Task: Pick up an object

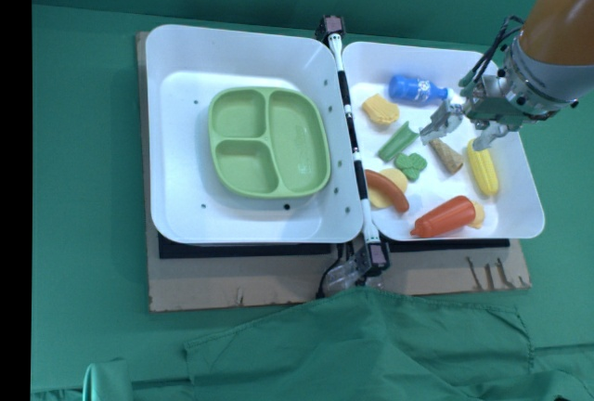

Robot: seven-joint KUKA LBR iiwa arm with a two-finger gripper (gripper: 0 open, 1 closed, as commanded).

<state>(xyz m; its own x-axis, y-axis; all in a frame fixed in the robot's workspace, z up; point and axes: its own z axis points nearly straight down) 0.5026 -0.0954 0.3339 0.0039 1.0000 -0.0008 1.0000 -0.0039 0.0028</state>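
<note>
A: Item 1, gripper point(462, 124): carried on the grey/orange arm, entered from the right, hung over the right bin point(529, 204). Fingers are seen spread apart w/ nothing between them. Reason, as judged: jaws are kept wide so a toy can be straddled before closing

B: Item 2, candidates for pickup?

A: All are held in the right bin, loosely scattered, so a grasp can be tried from above w/o much crowding. Listed: blue bottle point(417, 90) near the top, just left of the gripper; brown cone point(447, 155) directly under/beside the lower finger; yellow corn point(483, 168) just right of the cone; orange biscuit-like piece point(380, 109); green pea pod point(398, 141); small green piece point(411, 164); red sausage point(387, 189); red-orange carrot point(445, 216) at the near wall

B: Nearest target?

A: Cone or corn, prob.; which is aimed at cannot be told. No contact can be confirmed

B: Item 3, left side?

A: Left bin point(176, 56), w/ a green divided plate point(269, 141) laid flat at centre, compartments up. Likely kept as a drop-off spot, though only picking is asked

B: Task status?

A: Not yet done; nothing is lifted. Descent + closing are still req'd. Risk noted: cone and corn lie close together, so one could be nudged while the other is pinched
</note>
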